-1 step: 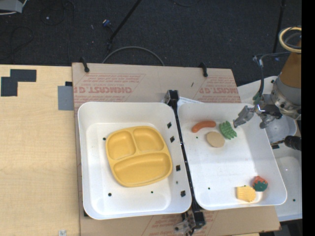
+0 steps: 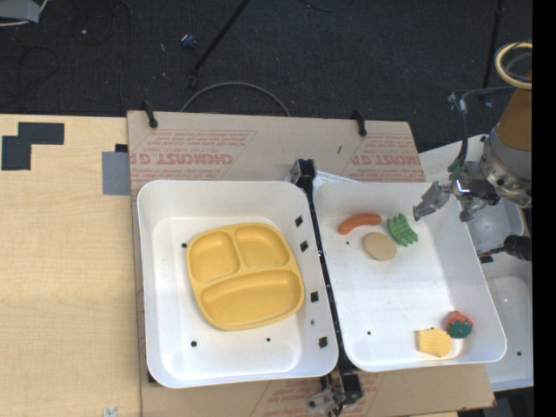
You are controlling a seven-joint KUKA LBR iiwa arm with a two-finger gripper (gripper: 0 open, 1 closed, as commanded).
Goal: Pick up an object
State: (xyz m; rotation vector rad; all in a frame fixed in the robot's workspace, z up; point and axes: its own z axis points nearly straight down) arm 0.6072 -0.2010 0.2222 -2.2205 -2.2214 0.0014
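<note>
The right bin (image 2: 408,311) holds several small items. An orange sausage (image 2: 359,222) lies at its far left, with a green ridged piece (image 2: 401,229) and a tan round piece (image 2: 380,247) close beside it. A yellow wedge (image 2: 434,343) and a red-and-green strawberry (image 2: 460,325) sit in the near right corner. My gripper (image 2: 449,206) hangs over the bin's far right corner, to the right of the green piece. It is open, its two fingers spread apart with nothing between them.
The left bin (image 2: 165,224) contains a yellow divided plate (image 2: 246,274). A black divider (image 2: 314,259) runs between the bins. Cardboard lies beneath both, and a wooden bench top (image 2: 61,268) stretches to the left.
</note>
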